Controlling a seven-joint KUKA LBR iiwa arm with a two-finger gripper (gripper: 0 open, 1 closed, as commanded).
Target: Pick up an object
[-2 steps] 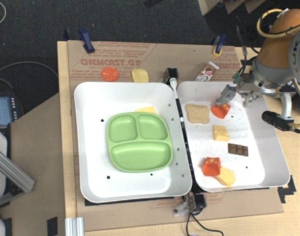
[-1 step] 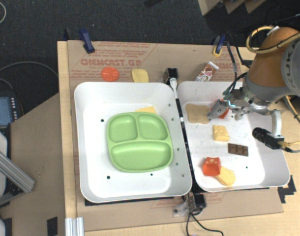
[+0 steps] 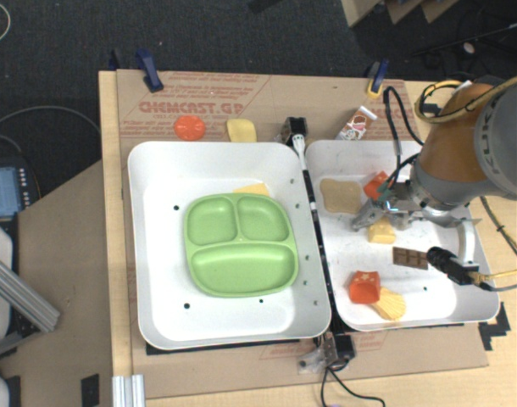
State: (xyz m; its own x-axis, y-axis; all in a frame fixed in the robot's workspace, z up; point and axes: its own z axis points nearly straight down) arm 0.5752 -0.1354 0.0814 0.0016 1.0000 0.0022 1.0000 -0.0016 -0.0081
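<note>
My gripper (image 3: 382, 214) is low in the right bin (image 3: 462, 312), near its middle, with the grey and orange arm (image 3: 458, 155) coming in from the right. It hovers right above a small yellow cheese-like block (image 3: 381, 234). Just beyond it lie a red-orange piece (image 3: 376, 184) and a flat tan square (image 3: 341, 195). A brown chocolate-like bar (image 3: 408, 258) lies to its near right. A red block (image 3: 364, 287) and a yellow wavy chip (image 3: 391, 305) rest by the bin's front.
The left bin (image 3: 152, 312) holds a green divided plate (image 3: 240, 244) with a yellow slice (image 3: 252, 190) behind it. On the board behind the bins lie an orange round piece (image 3: 189, 128), a yellow piece (image 3: 241, 131), a black item (image 3: 294, 130) and a wrapper (image 3: 354, 125).
</note>
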